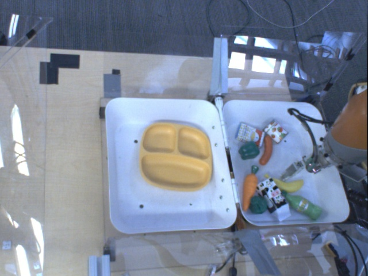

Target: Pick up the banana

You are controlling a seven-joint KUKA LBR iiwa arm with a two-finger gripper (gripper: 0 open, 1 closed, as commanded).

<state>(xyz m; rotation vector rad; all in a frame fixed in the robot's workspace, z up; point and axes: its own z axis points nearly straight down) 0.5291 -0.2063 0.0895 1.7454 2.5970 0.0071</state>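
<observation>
Overhead, slanted view of a bench w/ two shallow white bins side by side. Left bin [121,171] holds a yellow divided tray [175,155]. Right bin [336,171] holds toy food: the banana [289,185] lies flat in the lower right part, just beside a green bottle [303,206] and a small black-and-white carton [270,190]. A carrot [248,190], a sausage [265,150] and a green pepper [249,150] sit further left.

Gripper [298,168] reaches in from the right, tips just above the banana's upper end; jaws look slightly apart w/ nothing between them, tho small in frame.

Banana is prob. a light, stiff plastic toy w/ a smooth, slippery curve. Best hold looks like across its narrow middle, fingers either side.

Room is tight: carton at its left end, bottle just below, bin wall near on the right. Open floor lies above the banana.
</observation>
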